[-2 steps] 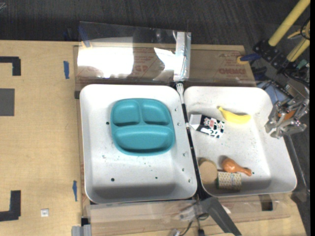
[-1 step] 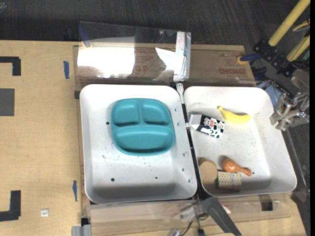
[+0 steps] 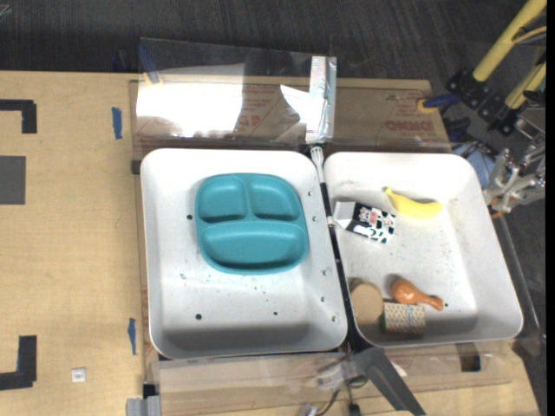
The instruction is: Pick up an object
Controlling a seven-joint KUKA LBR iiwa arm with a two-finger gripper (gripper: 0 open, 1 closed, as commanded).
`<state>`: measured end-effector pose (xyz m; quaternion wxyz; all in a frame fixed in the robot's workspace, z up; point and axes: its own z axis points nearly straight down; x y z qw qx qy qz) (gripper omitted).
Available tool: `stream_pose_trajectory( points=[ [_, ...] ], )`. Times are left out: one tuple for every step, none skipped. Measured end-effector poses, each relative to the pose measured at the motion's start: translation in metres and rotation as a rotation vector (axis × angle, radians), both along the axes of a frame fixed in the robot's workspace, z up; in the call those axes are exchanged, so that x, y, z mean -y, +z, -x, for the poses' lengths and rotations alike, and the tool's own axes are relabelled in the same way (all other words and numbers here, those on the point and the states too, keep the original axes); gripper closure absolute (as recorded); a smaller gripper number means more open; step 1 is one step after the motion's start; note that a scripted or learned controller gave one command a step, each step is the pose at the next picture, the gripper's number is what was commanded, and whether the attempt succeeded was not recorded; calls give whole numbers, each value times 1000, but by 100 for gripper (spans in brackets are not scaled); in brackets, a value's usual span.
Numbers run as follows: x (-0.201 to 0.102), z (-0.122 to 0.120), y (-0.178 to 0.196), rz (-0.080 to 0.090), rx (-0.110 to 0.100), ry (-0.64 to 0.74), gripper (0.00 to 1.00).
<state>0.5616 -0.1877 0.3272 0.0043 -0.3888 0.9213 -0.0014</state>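
Note:
The right bin (image 3: pixel 486 258) holds a yellow banana (image 3: pixel 414 204) near its back. A black-and-white printed card (image 3: pixel 372 223) lies just left of the banana. Toward the front lie an orange drumstick-shaped toy (image 3: pixel 414 295), a tan round disc (image 3: pixel 366 300) and a patterned roll (image 3: pixel 403 319). My gripper (image 3: pixel 513 182) shows as a metallic shape at the right edge, outside the right bin's rim and apart from every object. Nothing is seen between its fingers.
The left bin (image 3: pixel 165 284) carries a teal divided plate (image 3: pixel 251 222). A clear plastic sheet (image 3: pixel 234 102) stands behind the bins. Yellow cables (image 3: pixel 512 33) and dark hardware sit at the top right. Brown board surrounds the bins.

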Motion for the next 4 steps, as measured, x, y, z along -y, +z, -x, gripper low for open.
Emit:
stream_pose_trajectory(
  points=[
    [26, -22, 6, 0, 0, -17, 100],
    [35, -64, -19, 1, 0, 197, 100],
    [-9, -52, -24, -1, -4, 79, 100],
    [-62, -107, -52, -3, -1, -95, 100]
  ],
)
